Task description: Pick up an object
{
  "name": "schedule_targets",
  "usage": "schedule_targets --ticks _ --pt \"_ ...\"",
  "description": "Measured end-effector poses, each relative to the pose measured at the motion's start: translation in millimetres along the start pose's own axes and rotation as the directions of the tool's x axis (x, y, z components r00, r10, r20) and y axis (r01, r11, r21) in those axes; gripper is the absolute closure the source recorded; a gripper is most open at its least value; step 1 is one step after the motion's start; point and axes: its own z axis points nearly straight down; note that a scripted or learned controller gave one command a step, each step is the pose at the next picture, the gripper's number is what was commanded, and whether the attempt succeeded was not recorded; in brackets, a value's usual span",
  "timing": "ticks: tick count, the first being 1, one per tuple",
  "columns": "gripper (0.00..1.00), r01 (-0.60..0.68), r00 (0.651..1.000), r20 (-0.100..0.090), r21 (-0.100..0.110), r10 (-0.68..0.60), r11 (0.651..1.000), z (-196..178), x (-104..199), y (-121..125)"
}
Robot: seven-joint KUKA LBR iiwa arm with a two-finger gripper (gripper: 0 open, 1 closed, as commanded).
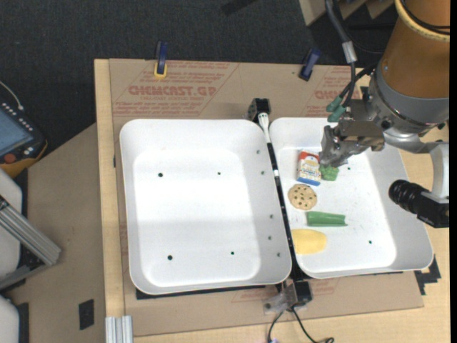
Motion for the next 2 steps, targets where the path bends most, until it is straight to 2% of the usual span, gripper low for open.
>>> schedule_targets --ticks 1,2 --pt "1.0 0.006 1.0 -0.001 -0.005 -0.006 1.0 4.8 39.2 25.8" --pt "1.0 0.009 1.0 -0.002 -0.004 -0.009 1.0 -12.7 85.6 -1.3"
